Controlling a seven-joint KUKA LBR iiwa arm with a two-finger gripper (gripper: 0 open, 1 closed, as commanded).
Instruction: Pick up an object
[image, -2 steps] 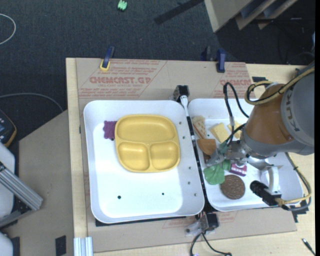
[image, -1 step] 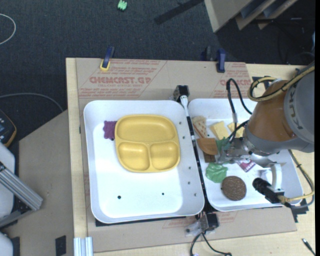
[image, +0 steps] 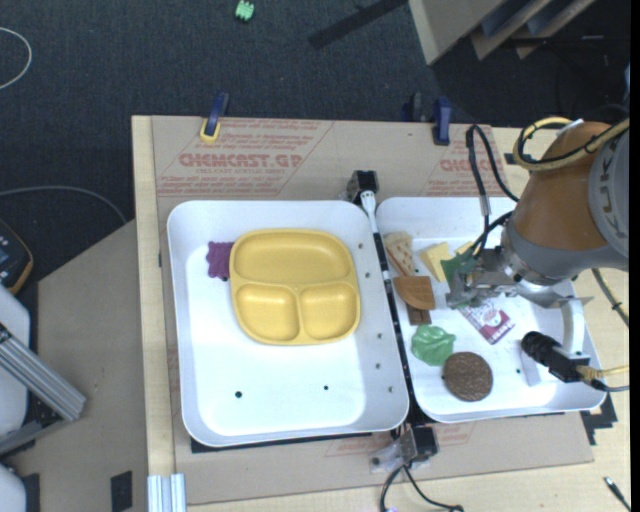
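Observation:
My gripper (image: 478, 290) hangs low over the middle of the right bin (image: 500, 400), just above a small red and white packet (image: 490, 322). A dark green piece (image: 459, 268) lies at its left side and a pale yellow block (image: 436, 260) beyond that. Further left lie a brown wooden piece (image: 414, 292) and a tan slice (image: 399, 252). A light green leafy toy (image: 433, 343) and a round brown cookie (image: 467, 375) rest near the bin's front. Nothing shows between the fingers.
The left bin (image: 210, 400) holds a yellow three-compartment plate (image: 294, 283) with a purple thing (image: 218, 259) at its left edge. A raised rim (image: 385, 300) divides the two bins. The arm's orange band (image: 565, 190) looms over the right bin's back right.

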